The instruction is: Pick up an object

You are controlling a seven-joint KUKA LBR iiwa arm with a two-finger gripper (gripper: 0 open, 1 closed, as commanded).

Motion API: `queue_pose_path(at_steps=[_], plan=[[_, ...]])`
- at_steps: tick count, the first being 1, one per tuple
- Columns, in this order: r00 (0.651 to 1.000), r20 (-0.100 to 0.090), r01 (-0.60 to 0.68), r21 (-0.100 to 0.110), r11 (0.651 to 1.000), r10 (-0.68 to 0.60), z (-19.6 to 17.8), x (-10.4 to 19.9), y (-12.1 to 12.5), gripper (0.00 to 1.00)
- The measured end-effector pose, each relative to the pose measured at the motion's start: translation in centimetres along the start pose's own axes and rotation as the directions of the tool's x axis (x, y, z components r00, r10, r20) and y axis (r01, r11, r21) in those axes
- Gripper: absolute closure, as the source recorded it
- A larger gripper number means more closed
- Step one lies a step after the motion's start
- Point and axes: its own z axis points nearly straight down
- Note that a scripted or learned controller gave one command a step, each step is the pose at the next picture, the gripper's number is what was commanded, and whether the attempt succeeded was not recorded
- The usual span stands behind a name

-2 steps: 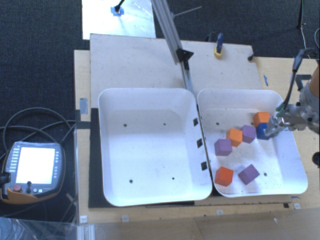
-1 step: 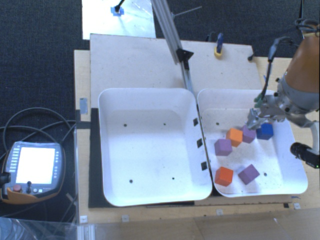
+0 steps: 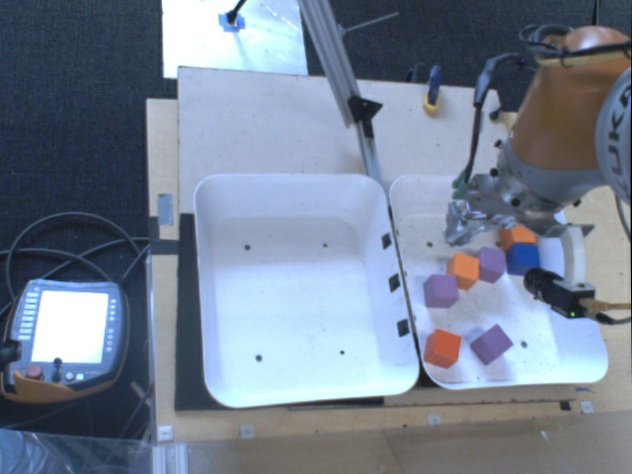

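Overhead, I see two shallow white bins side by side on a pale bench. The left bin (image 3: 296,294) fills the middle of the frame. The right bin (image 3: 583,358) sits at the right, and all the blocks lie in it.

My arm (image 3: 568,107) enters from the upper right, grey with a broad orange section. Its gripper (image 3: 464,223) hangs over the upper left part of the right bin, metal fingers pointing down and to the left. I cannot tell how far apart the fingers stand, and I see no block between them.

Just right of the gripper, an orange block (image 3: 517,235) peeks out, partly hidden by the wrist, with a blue block (image 3: 523,258) touching it from below. Left of the blue one lies a purple block (image 3: 491,264), and against that a second orange block (image 3: 463,270). Another purple block (image 3: 440,290) rests just beside that one, lower and to the left. Nearer the bottom edge of the bin, apart from the cluster, sit a third orange block (image 3: 443,348) and a third purple block (image 3: 491,344), side by side.

At the lower left of the frame, off the bench, lies a control pendant (image 3: 61,339) with a bright screen and looping cable.
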Motion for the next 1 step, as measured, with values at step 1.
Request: queue_pose_path(at_steps=[1], plan=[[1.000,0.000,-0.001,0.004,1.000,0.001,2.12,5.22,1.24,1.00]])
